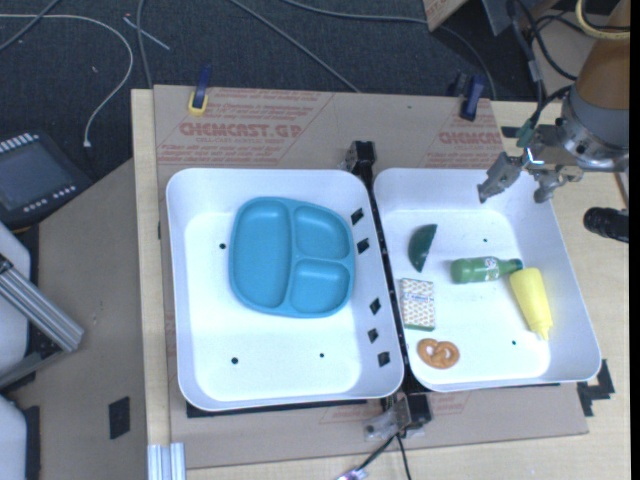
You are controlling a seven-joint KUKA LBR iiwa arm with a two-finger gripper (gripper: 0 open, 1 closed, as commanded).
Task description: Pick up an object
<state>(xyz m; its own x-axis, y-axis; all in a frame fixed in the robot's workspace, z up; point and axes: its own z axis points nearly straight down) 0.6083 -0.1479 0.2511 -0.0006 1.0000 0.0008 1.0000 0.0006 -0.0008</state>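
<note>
Red "CHEMCAST GP" print marks the cardboard (240,126); the open, empty gripper (520,184) hovers upper right of the green bottle (484,269).

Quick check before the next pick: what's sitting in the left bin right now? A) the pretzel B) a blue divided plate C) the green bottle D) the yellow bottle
B: the blue divided plate lies alone in the left bin, while the bottles and pretzel are in the right bin.
</note>
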